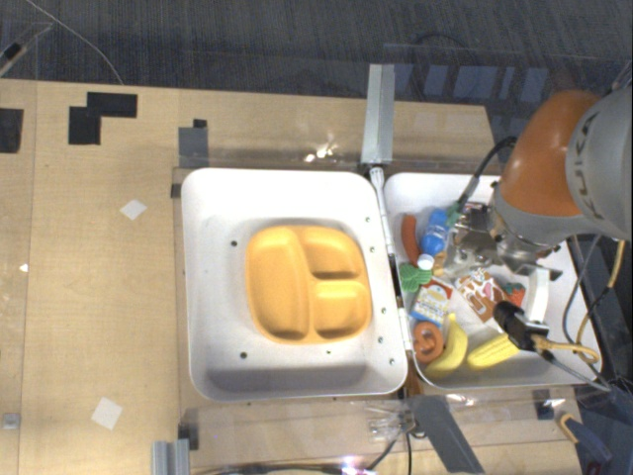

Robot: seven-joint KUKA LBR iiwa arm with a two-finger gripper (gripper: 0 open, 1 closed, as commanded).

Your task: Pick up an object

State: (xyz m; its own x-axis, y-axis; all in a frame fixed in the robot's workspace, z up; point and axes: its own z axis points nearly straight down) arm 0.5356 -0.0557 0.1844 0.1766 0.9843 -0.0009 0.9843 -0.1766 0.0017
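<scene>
light: bright, even, overhead | glare: white bin (208, 265) rim and metal divider (379, 117) | shadows: soft, under yellow tray (305, 283) | focus: slightly soft throughout

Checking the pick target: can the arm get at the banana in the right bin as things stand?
Probably yes. The banana lies at the near edge of the right bin with its top uncovered, beside the corn cob. The gripper hangs over the same bin, so nothing seems to block a descent.

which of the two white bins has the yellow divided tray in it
The left bin: the yellow tray lies at its middle. The right bin holds small clutter such as a banana.
</scene>
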